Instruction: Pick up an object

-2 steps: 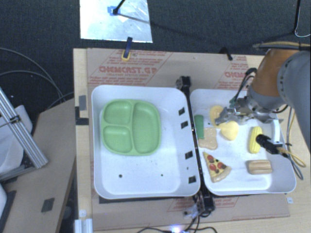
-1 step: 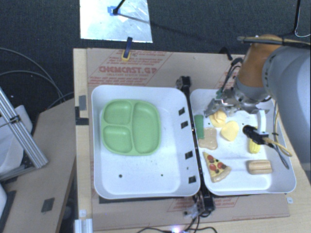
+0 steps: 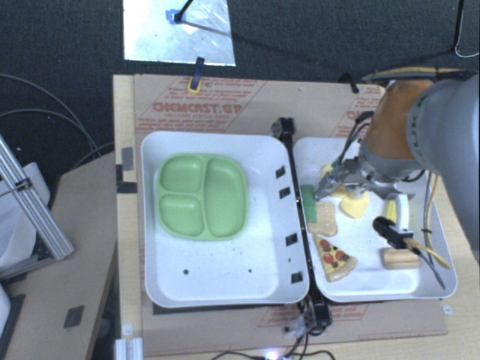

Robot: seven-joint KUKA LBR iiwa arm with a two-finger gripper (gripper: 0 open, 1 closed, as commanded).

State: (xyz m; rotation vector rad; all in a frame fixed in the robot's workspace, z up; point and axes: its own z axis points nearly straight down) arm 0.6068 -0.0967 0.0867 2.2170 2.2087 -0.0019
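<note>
A green divided plate lies in the left bin; the gripper hangs over toy food, including a pizza slice, in the right bin.

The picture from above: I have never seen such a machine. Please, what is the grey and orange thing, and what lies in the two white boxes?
It is a robot arm, reaching in from the right. One fixed camera looks down at a slant. Its gripper hangs low over the right bin; whether it holds anything cannot be seen. That bin contains toy food: a pizza slice, a tan cracker-like piece, a yellow piece, and a few more items. The left bin holds a green divided plate.
</note>
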